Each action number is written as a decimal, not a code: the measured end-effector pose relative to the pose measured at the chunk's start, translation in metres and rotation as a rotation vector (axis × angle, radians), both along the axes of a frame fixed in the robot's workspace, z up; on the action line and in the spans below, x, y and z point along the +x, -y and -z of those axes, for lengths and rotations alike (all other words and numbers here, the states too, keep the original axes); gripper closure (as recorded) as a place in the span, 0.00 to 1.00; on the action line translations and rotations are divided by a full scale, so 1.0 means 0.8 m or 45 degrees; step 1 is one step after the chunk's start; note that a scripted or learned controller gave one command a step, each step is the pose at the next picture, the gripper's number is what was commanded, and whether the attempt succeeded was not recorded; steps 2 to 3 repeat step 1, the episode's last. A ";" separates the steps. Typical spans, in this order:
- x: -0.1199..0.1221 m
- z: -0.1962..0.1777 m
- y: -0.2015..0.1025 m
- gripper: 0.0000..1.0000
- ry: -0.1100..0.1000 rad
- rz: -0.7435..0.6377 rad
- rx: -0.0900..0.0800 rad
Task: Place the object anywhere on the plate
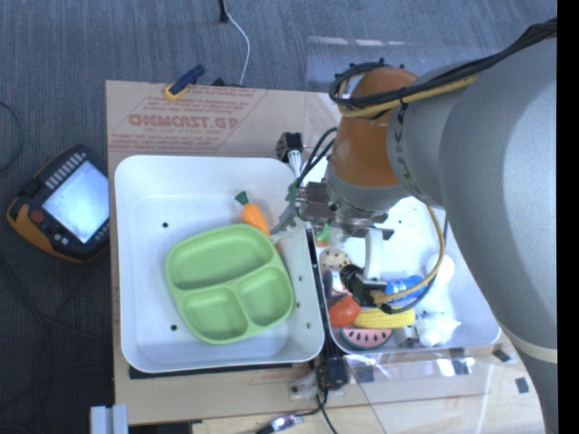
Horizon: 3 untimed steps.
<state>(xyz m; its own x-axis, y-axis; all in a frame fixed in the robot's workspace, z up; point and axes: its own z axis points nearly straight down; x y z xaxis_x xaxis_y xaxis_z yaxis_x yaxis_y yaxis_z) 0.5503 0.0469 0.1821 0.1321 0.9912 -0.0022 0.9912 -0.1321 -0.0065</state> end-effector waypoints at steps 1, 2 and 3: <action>-0.058 0.000 -0.003 0.00 -0.002 -0.295 0.002; -0.058 0.000 -0.003 0.00 -0.002 -0.295 0.002; -0.058 0.000 -0.003 0.00 -0.002 -0.295 0.002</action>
